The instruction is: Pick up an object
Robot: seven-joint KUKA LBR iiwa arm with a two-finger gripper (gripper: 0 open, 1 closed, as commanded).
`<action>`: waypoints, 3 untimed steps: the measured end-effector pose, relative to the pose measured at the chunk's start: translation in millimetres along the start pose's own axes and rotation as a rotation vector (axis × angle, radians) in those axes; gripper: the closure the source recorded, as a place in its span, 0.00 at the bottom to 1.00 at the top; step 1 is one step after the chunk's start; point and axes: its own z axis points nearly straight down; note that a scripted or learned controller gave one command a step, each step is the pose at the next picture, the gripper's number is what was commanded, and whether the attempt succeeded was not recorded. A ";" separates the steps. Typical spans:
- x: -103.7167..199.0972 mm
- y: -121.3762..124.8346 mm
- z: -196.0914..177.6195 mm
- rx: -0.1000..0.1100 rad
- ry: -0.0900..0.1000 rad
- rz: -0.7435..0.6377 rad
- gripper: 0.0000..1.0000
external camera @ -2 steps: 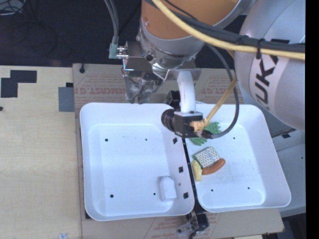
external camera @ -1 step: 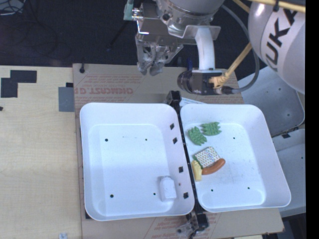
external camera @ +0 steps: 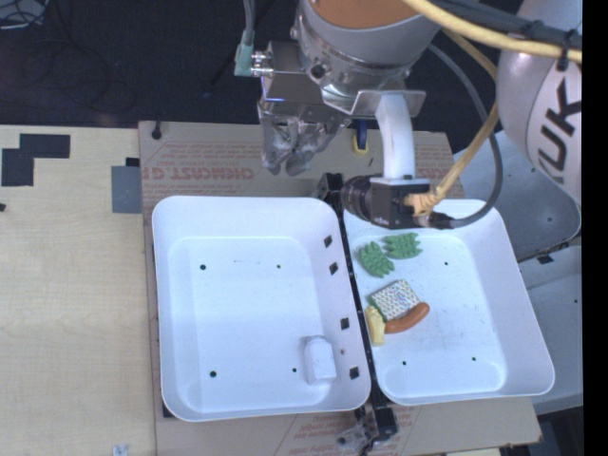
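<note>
Two shallow white bins (external camera: pixel 180 255) of smooth, faintly glossy plastic. Pale table (external camera: pixel 66 302) with matt wood-grain finish. Brown cardboard sheet (external camera: pixel 204 160), dull and printed. Grey arm housing (external camera: pixel 366 41) with satin metal sheen. Small white block (external camera: pixel 319 358), smooth. Leafy green pieces (external camera: pixel 388 253), bumpy.

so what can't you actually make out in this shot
- Gripper: blurred in the camera view, so whether its fingers are open or shut is unclear.
- Yellow piece in the right bin: partly covered by the checkered item and the sausage, so its shape is unclear.
- White block in the left bin: white on white, outline faint.
- Arm: cut off by the top edge.
</note>
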 end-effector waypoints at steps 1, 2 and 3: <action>1.8 0.6 -9.2 0.003 -0.001 -0.007 1.00; -6.1 -21.9 0.4 0.000 0.000 0.000 1.00; -4.3 -22.1 -8.9 0.003 -0.001 -0.007 1.00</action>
